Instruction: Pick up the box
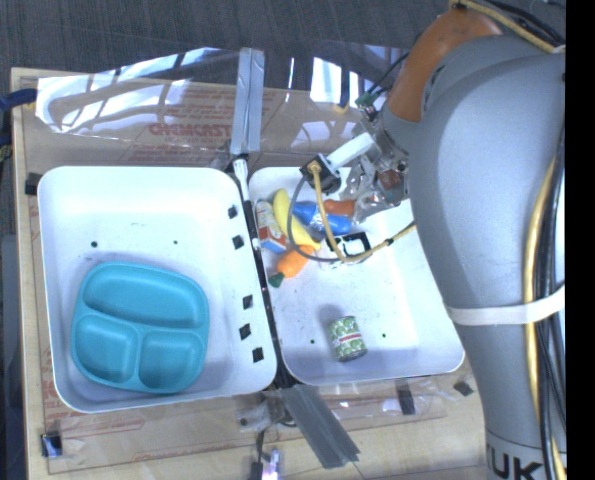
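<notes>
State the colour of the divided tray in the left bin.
Teal blue; the divided tray shows plainly in the camera view.

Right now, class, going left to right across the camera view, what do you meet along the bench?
Left white bin → teal divided tray → black clips on the bins' shared edge → small green can in the right bin → grey arm.
</notes>
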